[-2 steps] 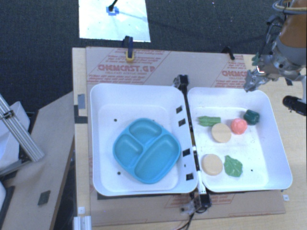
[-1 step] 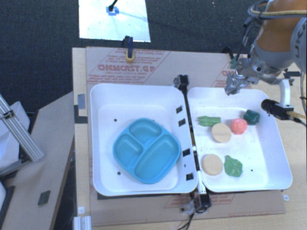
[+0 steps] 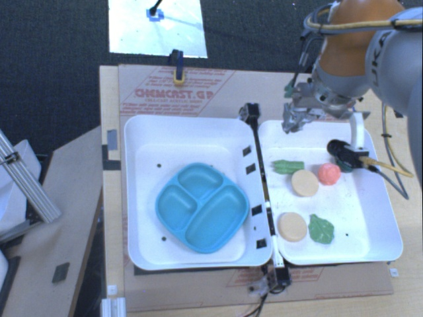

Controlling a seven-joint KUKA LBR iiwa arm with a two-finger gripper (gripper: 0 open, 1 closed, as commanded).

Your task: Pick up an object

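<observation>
Lying crosswise in the right bin (image 3: pixel 380 240), the green pod (image 3: pixel 288 166) runs its long axis left to right. Just below it we see a tan disc (image 3: pixel 305 183) and a pink ball (image 3: pixel 329 174). Above it hangs the gripper (image 3: pixel 293 125), holding nothing.

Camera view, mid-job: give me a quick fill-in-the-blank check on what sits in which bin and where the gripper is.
1. The blue divided plate lies in the ____ bin.
2. The pink ball lies in the ____ bin.
3. The gripper hangs over the right bin's ____ left corner.
4. The number of round tan discs, and, is ____.

Missing words: left; right; far; two
</observation>
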